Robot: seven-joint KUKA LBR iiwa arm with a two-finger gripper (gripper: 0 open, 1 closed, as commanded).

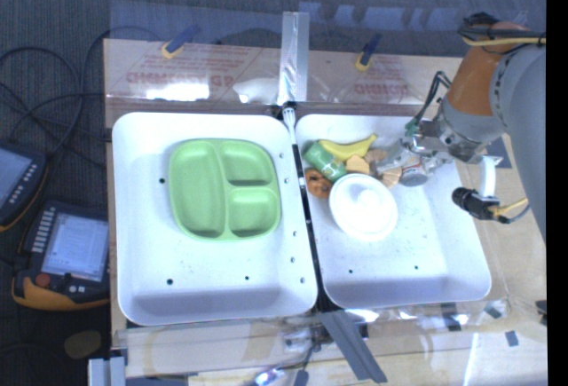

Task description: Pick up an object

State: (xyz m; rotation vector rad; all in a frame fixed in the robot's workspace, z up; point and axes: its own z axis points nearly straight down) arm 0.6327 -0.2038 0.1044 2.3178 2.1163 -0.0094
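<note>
The tool (410,164) sits low in the right white bin (444,273) near its far edge, beside a yellow plastic banana (348,147), green can (323,160) and round white bowl (364,205); its grip state cannot be told.

Arm (524,91) cut off at the right edge, small brown items (383,164) beside the banana (348,147) too blurred to identify, gripper (410,158) fingertips indistinct
</note>
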